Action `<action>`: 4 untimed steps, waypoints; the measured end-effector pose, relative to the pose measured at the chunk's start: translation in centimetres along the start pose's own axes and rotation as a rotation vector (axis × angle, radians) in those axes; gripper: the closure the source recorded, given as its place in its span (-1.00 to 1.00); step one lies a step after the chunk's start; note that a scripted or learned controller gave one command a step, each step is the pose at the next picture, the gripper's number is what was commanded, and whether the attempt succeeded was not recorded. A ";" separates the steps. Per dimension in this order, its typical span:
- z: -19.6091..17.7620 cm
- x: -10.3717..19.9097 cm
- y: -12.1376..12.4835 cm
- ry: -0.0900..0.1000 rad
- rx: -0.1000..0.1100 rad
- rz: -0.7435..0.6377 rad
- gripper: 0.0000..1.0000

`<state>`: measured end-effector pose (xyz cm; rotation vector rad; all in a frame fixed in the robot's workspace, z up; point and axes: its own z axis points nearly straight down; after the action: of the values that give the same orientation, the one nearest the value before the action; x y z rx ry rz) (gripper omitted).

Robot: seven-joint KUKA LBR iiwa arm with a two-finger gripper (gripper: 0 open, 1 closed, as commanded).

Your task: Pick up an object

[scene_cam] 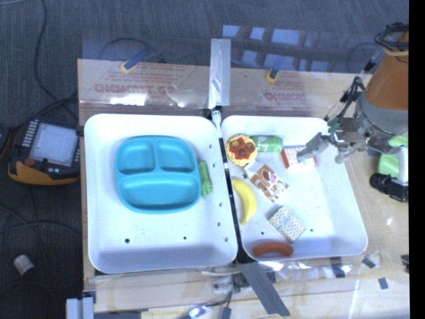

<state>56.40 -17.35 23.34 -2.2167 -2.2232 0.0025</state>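
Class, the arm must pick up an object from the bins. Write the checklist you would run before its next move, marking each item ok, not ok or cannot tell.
1. Objects within the right bin: ok; banana, sausage, pizza toy lie there.
2. Gripper above that bin: ok, near its upper right.
3. Object between fingers: not ok, none seen.
4. Fingers open: cannot tell.
5. Red item beside the gripper unobstructed: cannot tell, partly hidden.
6. Blue plate out of the way: ok, in the left bin.

The bench (372, 198) is pale wood, with clear plastic sheeting (166, 88) taped along its far edge. Two shallow white bins sit directly on it, touching side by side: the left bin (106, 238) and right bin (342, 224).
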 end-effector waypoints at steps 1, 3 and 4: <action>7.9 5.7 -5.2 0.000 0.003 0.108 -1.00; 14.2 6.4 -3.3 -0.016 -0.018 0.070 -1.00; 5.2 12.0 -4.6 -0.003 0.002 0.272 -1.00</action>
<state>51.78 -5.35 18.17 -2.4982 -1.9032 0.0087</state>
